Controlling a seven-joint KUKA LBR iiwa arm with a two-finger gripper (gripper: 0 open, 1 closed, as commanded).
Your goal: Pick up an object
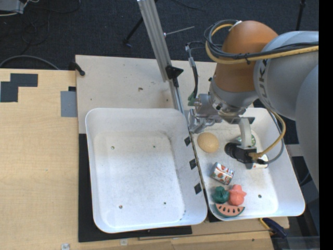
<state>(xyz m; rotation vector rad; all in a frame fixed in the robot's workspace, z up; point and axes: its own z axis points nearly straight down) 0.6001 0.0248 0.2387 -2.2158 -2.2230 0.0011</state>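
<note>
At center right, my gripper (199, 121), spread or not I cannot tell, hangs by a tan ball (208, 142), likely light, slippery, best pinched midway.

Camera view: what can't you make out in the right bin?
Right bin far end: covered by the arm in the camera view.
Small can: label too small to read.
Green toy: shape blurred, crowded by the red toy.
</note>
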